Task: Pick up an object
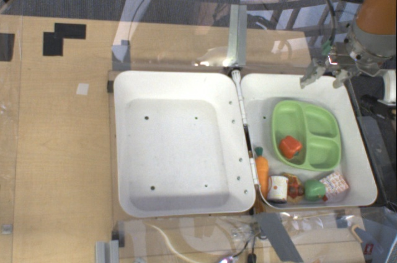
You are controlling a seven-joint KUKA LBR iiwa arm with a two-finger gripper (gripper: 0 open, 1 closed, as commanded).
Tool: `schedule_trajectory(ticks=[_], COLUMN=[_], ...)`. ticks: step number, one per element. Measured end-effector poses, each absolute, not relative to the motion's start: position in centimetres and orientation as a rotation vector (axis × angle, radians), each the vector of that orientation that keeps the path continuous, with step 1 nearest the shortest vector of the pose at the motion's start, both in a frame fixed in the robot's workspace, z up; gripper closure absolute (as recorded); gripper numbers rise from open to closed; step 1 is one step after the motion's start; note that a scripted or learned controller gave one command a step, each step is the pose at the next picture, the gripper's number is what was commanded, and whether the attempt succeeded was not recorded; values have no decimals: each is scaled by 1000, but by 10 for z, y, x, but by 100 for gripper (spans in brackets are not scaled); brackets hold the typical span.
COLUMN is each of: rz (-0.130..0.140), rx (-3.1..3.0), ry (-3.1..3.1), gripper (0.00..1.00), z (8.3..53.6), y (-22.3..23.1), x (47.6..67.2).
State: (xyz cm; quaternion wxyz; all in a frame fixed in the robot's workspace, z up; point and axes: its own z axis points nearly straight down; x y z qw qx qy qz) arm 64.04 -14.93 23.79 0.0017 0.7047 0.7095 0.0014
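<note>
Camera view shows every candidate gathered in the right bin [356, 131]: a green divided plate [308, 134] carrying a red toy [290, 146] in its left compartment, and along the near wall a carrot [262, 172], a small jar [278, 188], a green item [314, 189] and a patterned packet [335, 184], crowded together and touching. That crowding probably makes the red toy the cleanest pick. The hand [326, 74] hangs at the bin's far right corner, fingers spread apart and gripping nothing, well apart from everything, the arm's orange band [379, 4] above it. The left bin [177, 141] lies beside it.
</note>
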Motion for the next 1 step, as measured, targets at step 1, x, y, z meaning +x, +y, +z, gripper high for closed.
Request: schedule_trajectory(ticks=[1], rz=[4], rx=[1972], ry=[2442], gripper=[0], z=[134], y=[-95], x=[608])
